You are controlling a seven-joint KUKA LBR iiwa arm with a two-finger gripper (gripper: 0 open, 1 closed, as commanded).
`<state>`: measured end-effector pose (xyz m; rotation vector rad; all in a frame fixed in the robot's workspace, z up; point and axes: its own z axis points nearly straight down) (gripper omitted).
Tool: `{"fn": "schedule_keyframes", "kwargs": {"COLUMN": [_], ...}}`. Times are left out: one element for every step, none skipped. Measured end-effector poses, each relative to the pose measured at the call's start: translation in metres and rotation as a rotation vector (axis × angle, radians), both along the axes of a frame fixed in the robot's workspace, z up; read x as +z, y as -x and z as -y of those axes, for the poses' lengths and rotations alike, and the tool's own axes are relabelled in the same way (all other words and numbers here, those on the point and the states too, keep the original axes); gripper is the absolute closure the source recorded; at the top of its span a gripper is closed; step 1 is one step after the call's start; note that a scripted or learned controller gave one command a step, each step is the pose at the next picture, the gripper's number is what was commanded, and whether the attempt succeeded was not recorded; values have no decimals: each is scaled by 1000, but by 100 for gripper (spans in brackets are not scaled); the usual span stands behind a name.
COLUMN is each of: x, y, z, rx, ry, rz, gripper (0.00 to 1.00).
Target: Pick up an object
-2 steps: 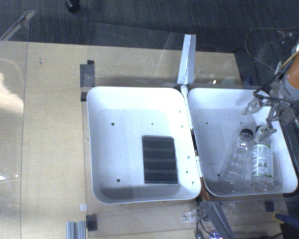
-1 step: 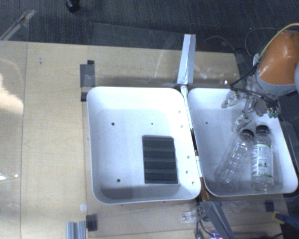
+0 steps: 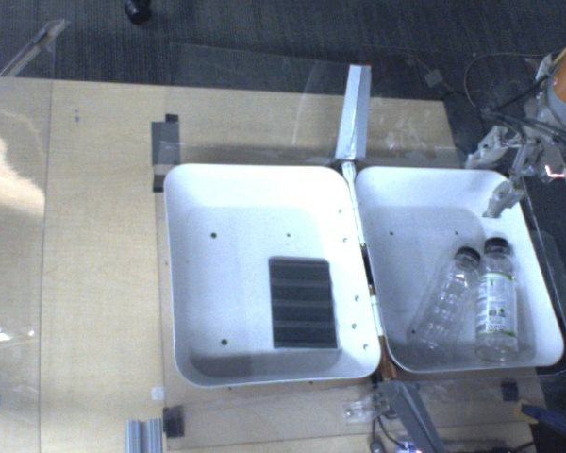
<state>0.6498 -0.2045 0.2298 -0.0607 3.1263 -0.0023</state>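
While my tool (image 3: 509, 179) hovers over the right bin's (image 3: 410, 206) far corner, grip unreadable, two clear bottles (image 3: 474, 300) lie below it; a black ridged block (image 3: 303, 302) occupies the left bin (image 3: 208, 206).

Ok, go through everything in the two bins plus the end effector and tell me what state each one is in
Left bottle: lying down in the right bin, cap on.
Right bottle: lying beside it, cap on, label showing.
Black ridged block: flat on the left bin floor.
End effector: above the right bin's far right corner, holding nothing.
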Motion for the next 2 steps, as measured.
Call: {"fn": "schedule_keyframes", "kwargs": {"x": [13, 13], "y": [-3, -3], "z": [-2, -2], "rx": [1, 1], "ry": [0, 0], "rz": [11, 11], "gripper": [100, 0]}}
